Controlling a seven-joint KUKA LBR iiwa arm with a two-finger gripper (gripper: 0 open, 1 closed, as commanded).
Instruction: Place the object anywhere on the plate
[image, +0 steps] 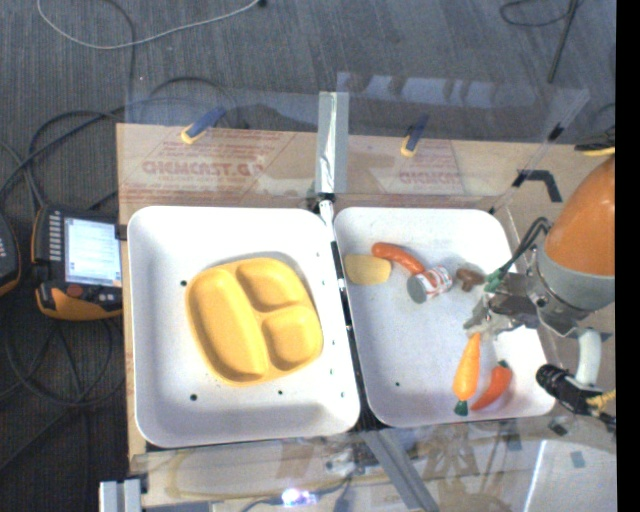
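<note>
A yellow divided plate (256, 318) lies in the left white bin (160, 400). The right white bin (400, 400) holds several small items: a pale yellow piece (367, 269), a red-orange sausage-like piece (398, 257), a small can lying on its side (430, 284), a brown piece (468, 274), an orange carrot (466, 368) and a red-orange pepper (492, 388). My gripper (489, 305) hangs over the right side of the right bin, just above the carrot's top end and below the brown piece. Nothing shows held in it.
A strip of tape (331, 140) marks the divide between the bins. A handheld controller (80, 262) lies on the floor to the left. Cables run across the carpet above the bench.
</note>
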